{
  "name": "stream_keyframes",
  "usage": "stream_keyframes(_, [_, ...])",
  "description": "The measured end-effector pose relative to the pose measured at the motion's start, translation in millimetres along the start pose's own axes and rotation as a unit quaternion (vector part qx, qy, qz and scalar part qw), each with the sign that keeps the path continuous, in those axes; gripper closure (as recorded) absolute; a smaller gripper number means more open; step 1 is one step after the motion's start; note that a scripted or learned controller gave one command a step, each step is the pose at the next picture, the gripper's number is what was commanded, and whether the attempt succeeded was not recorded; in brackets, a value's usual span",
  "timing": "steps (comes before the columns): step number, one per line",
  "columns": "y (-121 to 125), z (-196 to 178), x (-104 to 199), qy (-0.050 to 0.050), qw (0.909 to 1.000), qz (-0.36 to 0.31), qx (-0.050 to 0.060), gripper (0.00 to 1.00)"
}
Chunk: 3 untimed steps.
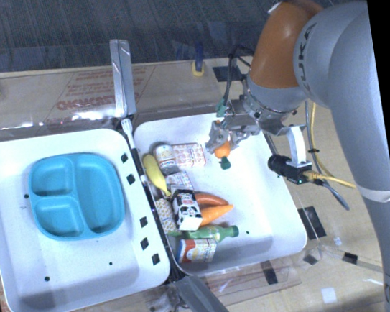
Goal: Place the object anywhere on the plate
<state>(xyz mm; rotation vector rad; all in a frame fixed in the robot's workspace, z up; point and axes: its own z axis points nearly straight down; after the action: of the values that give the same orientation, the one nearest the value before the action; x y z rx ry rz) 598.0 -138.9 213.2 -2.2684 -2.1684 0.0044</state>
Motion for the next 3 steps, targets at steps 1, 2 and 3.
stream_keyframes(1, [2.4,23.3,50.4,0.000,0.9989,-0.047,0.001,1.00])
stream_keyframes(2, [27.6,23.6,142.7,0.000,0.9999,0.013,0.001,1.00])
stream_keyframes(3, [49.9,22.9,179.8,-0.001,0.9970,-0.077,-0.001,1.00])
